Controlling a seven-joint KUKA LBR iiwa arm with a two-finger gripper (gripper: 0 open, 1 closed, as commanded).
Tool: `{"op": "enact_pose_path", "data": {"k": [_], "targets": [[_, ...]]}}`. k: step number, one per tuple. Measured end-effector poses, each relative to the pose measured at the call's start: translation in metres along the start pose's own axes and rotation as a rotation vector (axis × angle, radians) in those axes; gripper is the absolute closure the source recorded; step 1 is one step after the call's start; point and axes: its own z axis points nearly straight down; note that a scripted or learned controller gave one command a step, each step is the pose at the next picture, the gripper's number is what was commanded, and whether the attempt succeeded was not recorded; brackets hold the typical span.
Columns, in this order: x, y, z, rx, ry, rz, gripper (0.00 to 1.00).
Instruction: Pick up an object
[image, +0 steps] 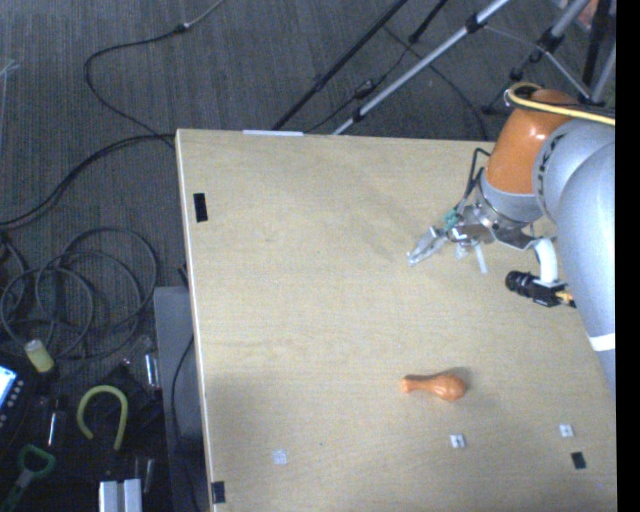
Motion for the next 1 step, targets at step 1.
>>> {"op": "enact_pose_path", "data": {"k": [1], "targets": [[0.0485,0.0098,-0.0055,0.0,0.003,-0.193,0.0]]}}
